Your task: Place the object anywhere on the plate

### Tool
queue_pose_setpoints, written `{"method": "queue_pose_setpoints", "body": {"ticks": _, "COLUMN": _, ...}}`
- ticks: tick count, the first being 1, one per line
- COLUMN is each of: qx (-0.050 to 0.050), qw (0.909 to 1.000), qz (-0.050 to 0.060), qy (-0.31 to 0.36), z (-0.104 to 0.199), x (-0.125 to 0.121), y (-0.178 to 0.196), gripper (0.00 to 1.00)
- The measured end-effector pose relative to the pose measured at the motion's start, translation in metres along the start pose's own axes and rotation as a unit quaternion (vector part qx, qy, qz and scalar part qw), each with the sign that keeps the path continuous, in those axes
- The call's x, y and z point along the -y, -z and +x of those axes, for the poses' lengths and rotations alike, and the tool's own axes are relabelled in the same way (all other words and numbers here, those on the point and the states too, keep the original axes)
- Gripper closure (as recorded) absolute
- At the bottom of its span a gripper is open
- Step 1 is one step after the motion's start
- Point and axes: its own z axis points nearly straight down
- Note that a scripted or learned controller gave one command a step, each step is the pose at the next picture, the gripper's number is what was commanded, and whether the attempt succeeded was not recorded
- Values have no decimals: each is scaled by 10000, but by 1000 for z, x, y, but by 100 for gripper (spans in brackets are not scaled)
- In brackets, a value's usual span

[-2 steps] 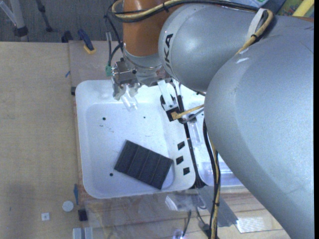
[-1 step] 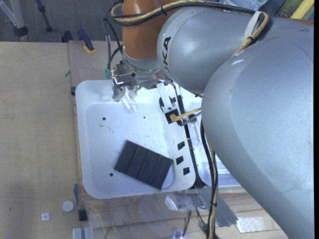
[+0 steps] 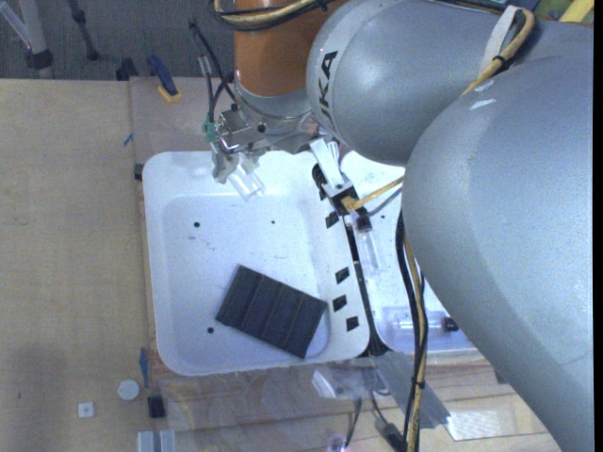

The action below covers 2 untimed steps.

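Observation:
A dark grey, ribbed rectangular plate [image 3: 271, 311] lies flat in the near part of the left white bin [image 3: 179, 252], turned at a slight angle. My gripper [image 3: 236, 175] hangs over the far left corner of that bin, well away from the plate and beyond it. I make out no separate object on the bin floor or at the gripper's tip. The grey arm with its orange band covers the upper right of the view and hides most of the right bin.
Black clips and a cable run along the wall [image 3: 344, 252] between the two bins. A sliver of the right bin [image 3: 415, 332] shows under the arm. Small bits [image 3: 127, 389] lie on the bench in front of the left bin.

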Motion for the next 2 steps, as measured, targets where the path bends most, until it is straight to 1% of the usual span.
{"method": "queue_pose_setpoints", "body": {"ticks": 1, "qx": 1, "qw": 9998, "qz": 12, "qy": 205, "z": -1, "x": 1, "y": -1, "gripper": 100}}
{"method": "queue_pose_setpoints", "body": {"ticks": 2, "qx": 4, "qw": 9994, "qz": -4, "qy": 343, "z": -1, "x": 0, "y": 8, "gripper": 100}}
